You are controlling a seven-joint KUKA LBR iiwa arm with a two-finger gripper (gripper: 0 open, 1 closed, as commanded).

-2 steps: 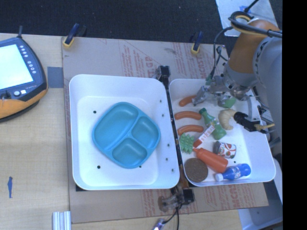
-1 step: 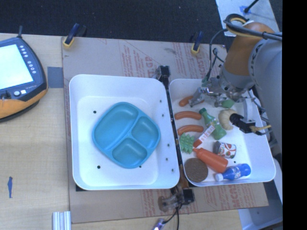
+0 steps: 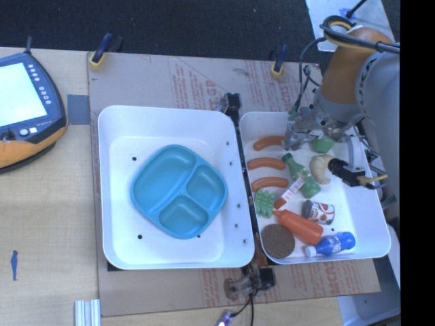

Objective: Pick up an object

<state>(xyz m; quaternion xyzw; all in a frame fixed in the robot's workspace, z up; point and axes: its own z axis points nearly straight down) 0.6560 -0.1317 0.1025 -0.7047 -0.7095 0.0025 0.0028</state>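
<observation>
Down in the right bin (image 3: 367,216), near its far edge, my gripper (image 3: 299,136) hangs over the jumble of play food. Whether it is spread or pressed together I cannot tell from this angle, and nothing shows between its tips. Just beside it on the left lies a sausage (image 3: 270,142), the farthest of three; the second sausage (image 3: 266,163) and the third sausage (image 3: 269,183) lie in a row below it along the bin's left side. A green piece (image 3: 322,144) sits just to the right of my gripper, with a pale potato-like lump (image 3: 319,169) below that. A small green bottle (image 3: 293,164) lies tilted near the middle of the bin, and a leafy green toy (image 3: 264,202) rests by the third sausage. Nearer the front edge are an orange carrot-like piece (image 3: 300,227), a round brown disc (image 3: 277,240), a small red and white can (image 3: 319,212) and a blue bottle (image 3: 332,244) on its side.

Further out, the left bin (image 3: 115,182) holds a blue divided plate (image 3: 179,191). A tablet-like controller with an orange rim (image 3: 27,111) lies on the bench at the far left.
</observation>
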